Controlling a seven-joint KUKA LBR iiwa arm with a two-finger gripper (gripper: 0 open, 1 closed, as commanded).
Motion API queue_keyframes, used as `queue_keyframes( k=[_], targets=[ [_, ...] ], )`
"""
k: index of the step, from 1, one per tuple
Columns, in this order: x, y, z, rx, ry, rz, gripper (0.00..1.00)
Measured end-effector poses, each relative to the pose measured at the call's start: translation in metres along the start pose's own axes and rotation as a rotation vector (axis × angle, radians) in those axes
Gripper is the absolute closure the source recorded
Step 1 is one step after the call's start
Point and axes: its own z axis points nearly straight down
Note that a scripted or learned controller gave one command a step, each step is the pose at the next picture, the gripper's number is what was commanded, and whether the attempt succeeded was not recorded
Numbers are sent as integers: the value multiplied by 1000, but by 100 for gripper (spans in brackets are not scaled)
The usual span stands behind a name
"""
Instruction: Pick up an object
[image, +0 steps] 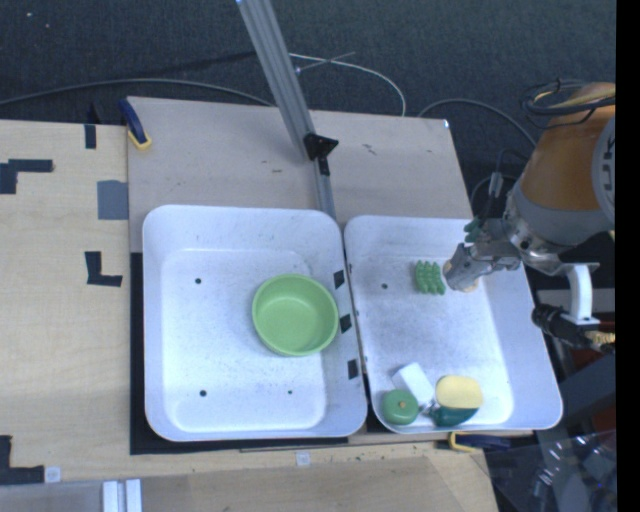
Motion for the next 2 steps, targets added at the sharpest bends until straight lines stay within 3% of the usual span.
queue_keyframes(
  k=[2],
  targets=[
    [108,3,-15,3,3,-7,100]
  ],
)
